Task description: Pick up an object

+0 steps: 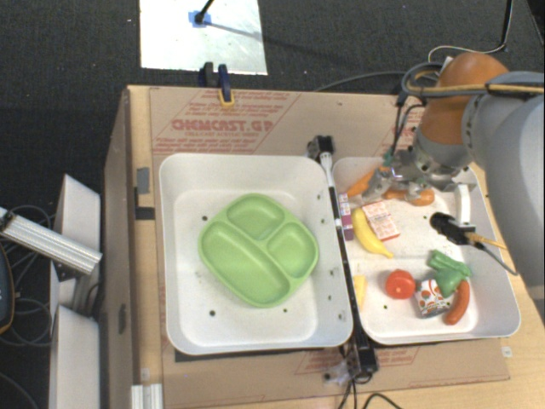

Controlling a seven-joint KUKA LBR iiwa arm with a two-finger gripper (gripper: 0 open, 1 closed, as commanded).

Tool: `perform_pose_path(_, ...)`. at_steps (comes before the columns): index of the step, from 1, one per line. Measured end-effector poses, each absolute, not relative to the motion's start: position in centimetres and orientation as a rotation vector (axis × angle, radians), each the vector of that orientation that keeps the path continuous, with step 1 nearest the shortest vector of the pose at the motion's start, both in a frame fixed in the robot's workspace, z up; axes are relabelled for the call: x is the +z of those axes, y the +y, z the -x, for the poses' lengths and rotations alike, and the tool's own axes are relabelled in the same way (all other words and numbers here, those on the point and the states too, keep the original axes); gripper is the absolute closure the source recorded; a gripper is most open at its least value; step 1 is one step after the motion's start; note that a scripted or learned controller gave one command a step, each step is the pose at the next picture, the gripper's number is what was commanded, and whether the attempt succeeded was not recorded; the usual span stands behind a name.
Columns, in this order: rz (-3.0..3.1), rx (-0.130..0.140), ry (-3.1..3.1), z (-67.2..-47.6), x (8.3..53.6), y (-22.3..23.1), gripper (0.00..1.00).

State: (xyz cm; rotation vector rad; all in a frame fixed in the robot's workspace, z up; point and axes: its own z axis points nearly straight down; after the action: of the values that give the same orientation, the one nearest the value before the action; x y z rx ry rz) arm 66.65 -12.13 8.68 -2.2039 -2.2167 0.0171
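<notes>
- Down in the right bin, gripper at its 11 o'clock corner.
- Just beside it at 6 o'clock: banana and small red-and-white packet.
- Orange piece partly hidden beneath gripper.
- Gripper spread: cannot tell.

a robotics lab: cardboard-topped bench, loose cables, dark carpet

"CHEMCAST" on brown board (red print)
</notes>
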Motion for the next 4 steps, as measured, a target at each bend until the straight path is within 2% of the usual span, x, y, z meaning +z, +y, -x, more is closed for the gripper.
perform_pose_path(1, 2.212, 0.024, -2.22, -66.6, 8.8, -11.6, 0.0)
perform_pose_path(2, 2.213, 0.019, -2.215, -66.6, 8.5, -9.9, 0.0)
perform_pose_path(3, 2.213, 0.012, -2.209, -66.6, 8.4, -10.9, 0.0)
perform_pose_path(4, 2.216, 0.024, -2.212, -66.6, 9.6, -11.4, 1.0)
